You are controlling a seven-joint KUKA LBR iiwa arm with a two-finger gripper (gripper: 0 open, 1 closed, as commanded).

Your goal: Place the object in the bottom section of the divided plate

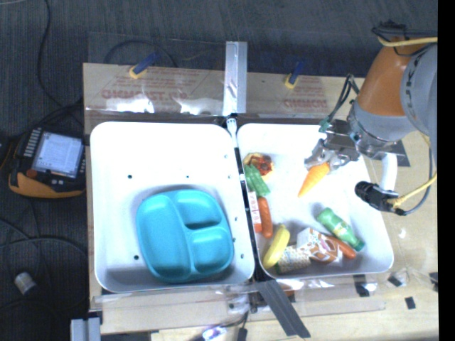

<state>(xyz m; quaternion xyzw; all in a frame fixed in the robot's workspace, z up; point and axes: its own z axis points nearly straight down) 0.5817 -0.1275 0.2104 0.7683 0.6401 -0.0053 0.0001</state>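
carrot [313, 179] hung tilted over right bin [370, 258], thick end up | gripper [329, 159] clamped on carrot's top | blue divided plate [185, 234] sat in left bin [114, 190], well apart

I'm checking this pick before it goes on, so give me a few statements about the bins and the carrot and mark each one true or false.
1. The blue divided plate lies in the left bin. True.
2. The carrot lies on the plate. False: it hangs at the gripper over the right bin.
3. A green bottle lies in the right bin. True.
4. The banana sits in the left bin. False: it is in the right bin.
5. The arm reaches over the left bin. False: it is over the right bin.
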